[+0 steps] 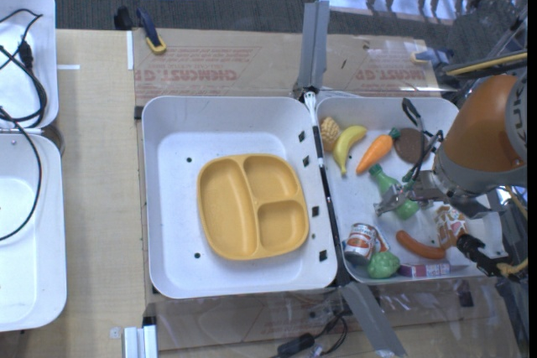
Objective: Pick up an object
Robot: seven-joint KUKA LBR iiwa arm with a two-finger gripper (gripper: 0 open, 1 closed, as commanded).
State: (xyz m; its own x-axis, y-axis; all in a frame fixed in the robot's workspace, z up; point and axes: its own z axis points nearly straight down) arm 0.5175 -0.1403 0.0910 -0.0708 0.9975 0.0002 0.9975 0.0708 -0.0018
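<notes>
Right now, claw: my gripper sits low in the right bin, at the centre-right of the frame, its metal tips down among the toys; whether they stand wide or narrow I cannot tell from this slant
Held: nothing that I can make out between the tips, so I count no grasp as made
Nearest thing: the green bottle lies right under the claw, its neck pointing to the upper left; touching or just beside the tips, I cannot say which
Next out: the carrot just above the bottle, the banana to its left, a small corn piece at the bin's upper-left corner
Below the claw: a sausage lower right, a small can lower left, a green vegetable by the bin's bottom rim
Right bin: holds all the loose toys, so any pick comes from here
Left bin: mid-frame, carries a yellow divided plate and no loose toy
Arm: orange band at the right edge, above the wrist
Progress: I judge the reach done, claw down at the pile; closing on one thing and lifting it clear are left
Likely target: the green bottle, by nearness alone
</notes>
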